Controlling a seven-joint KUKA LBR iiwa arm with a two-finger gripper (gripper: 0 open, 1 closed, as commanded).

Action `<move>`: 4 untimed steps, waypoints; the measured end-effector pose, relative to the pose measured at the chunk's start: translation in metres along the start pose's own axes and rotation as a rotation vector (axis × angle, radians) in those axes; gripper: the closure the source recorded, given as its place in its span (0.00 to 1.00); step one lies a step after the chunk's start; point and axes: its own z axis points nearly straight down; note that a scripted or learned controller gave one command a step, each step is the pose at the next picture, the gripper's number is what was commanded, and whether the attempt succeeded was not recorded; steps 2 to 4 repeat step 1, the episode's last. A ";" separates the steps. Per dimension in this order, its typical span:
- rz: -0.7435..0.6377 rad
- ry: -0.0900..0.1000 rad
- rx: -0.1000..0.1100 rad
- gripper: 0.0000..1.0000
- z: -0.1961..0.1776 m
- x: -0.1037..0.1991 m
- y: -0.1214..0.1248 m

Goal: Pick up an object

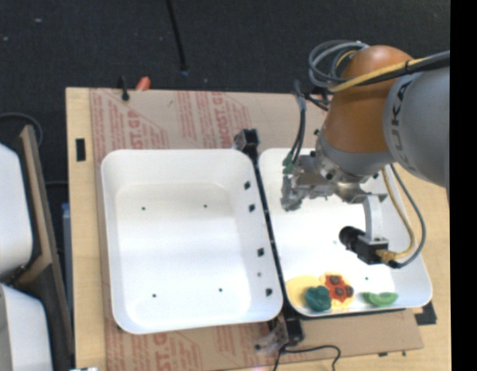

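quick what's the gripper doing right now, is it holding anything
Gripper: cannot be told; it hangs over the right bin, away from the toys.

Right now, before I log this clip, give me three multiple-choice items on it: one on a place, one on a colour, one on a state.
1. Where do the small objects lie?
A. Left bin, centre
B. Right bin, near edge
C. On the cardboard, outside the bins

2. What colour is the rightmost small object?
A. Green
B. Blue
C. White

3. Where is the gripper relative to those objects?
A. Resting on them
B. Over the left bin
C. Apart from them, farther up the right bin

Answers:
1 B, they cluster along the right bin's near wall.
2 A, it is plainly green.
3 C, bare white floor separates it from the cluster.
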 end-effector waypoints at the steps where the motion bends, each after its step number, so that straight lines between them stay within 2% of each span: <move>1: 0.001 -0.001 0.002 1.00 0.007 0.054 -0.016; 4: 0.001 -0.001 0.002 1.00 0.007 0.054 -0.016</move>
